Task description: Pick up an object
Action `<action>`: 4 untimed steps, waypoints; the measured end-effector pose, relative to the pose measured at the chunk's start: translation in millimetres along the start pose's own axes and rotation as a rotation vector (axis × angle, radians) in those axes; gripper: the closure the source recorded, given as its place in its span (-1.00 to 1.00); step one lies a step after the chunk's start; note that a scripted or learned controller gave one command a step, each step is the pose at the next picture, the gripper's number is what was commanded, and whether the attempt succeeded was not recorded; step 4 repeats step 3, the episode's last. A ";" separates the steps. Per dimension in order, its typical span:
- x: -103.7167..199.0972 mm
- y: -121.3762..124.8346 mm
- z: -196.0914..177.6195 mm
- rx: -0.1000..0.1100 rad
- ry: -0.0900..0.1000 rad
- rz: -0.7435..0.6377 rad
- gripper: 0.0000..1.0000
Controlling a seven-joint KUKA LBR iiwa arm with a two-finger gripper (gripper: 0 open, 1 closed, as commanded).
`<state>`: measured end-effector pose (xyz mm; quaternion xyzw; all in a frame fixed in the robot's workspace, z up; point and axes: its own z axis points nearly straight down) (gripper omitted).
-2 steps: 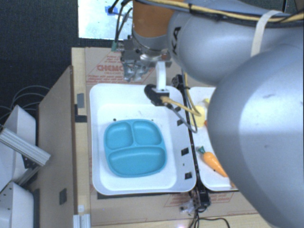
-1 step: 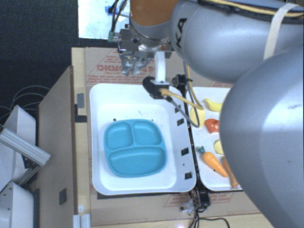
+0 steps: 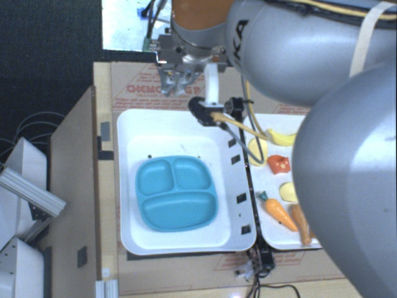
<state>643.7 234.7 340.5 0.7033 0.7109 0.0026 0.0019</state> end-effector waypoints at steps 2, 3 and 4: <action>0.0 -31.0 -125.8 0.003 0.000 0.006 -1.00; 1.5 -102.7 -201.5 -0.003 0.006 0.003 -1.00; 1.5 -102.7 -201.5 -0.003 0.006 0.003 -1.00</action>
